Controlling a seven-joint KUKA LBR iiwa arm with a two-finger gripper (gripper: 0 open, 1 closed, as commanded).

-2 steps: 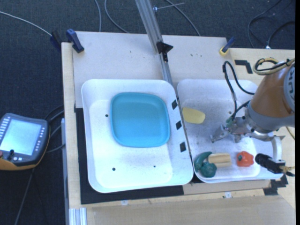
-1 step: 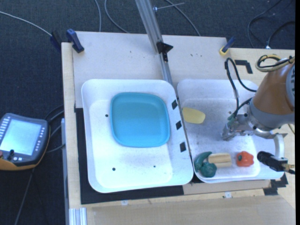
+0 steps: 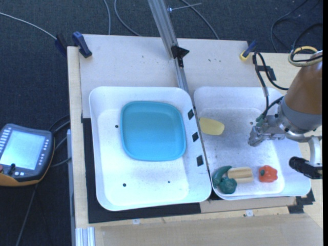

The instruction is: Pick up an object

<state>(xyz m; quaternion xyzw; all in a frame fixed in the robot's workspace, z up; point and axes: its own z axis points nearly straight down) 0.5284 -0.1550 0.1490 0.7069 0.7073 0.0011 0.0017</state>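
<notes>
In the right bin (image 3: 233, 99) lie a pale yellow lemon-shaped piece (image 3: 211, 126) near the left wall, and along the front wall a green pepper-like piece (image 3: 224, 180), a tan block (image 3: 241, 174) and a red tomato-like piece (image 3: 267, 173). My gripper (image 3: 258, 135) hangs over the right part of this bin, right of the yellow piece and above the red one, a short way apart from both. Nothing shows between its fingers.
The left bin (image 3: 105, 152) holds a light blue square plate (image 3: 153, 130). A metal pole (image 3: 164, 22) slants down to the divide between the bins. Blue clamps (image 3: 82, 44) sit at the bench's back corners. A handheld pendant (image 3: 23, 152) lies off the bench at left.
</notes>
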